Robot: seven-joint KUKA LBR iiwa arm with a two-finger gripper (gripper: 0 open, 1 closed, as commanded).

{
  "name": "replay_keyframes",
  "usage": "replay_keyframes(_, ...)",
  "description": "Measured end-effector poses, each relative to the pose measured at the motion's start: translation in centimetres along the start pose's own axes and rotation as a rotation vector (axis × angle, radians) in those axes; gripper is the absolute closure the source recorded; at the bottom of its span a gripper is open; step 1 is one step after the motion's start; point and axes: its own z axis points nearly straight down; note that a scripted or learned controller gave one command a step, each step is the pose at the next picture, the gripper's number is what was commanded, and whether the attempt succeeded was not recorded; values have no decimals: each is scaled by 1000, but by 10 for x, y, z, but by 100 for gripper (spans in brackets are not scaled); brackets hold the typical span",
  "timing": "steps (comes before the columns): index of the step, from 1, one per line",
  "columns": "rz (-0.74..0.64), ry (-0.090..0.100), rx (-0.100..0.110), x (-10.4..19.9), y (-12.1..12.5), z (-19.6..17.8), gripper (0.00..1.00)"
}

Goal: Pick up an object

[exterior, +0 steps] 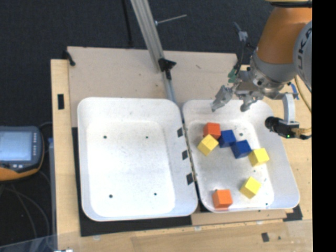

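**Gripper hanging over the right bin, nothing in it**

From my seat I see the gripper (231,103) up over the far edge of the right bin (283,193), fingers spread wide with just air between them; no block in there. The arm (281,35) with its orange band comes in from the upper right.

The blocks all sit in the right bin; an orange cube (212,129) is touching a yellow cube (207,145) just in front of it, and a blue cube (227,137) sits right beside those two; a second blue cube (241,148) is next along, with a yellow cube (259,156) just past it. Nearer the front rim there's another yellow cube (251,187) and an orange cube (222,198), apart from the cluster.

The left bin (89,140) sits alongside, touching the right one; a metal pole (149,30) slants up behind the bins.
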Motion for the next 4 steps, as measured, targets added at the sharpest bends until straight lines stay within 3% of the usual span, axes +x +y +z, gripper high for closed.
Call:
replay_keyframes(1,3,-1,-1,-36,-31,139,0)
replay_keyframes(2,1,-8,-31,-20,-31,147,0)
replay_keyframes(3,-4,-3,-23,-20,-60,155,0)
replay_keyframes(4,-2,-3,-24,-19,-63,156,0)
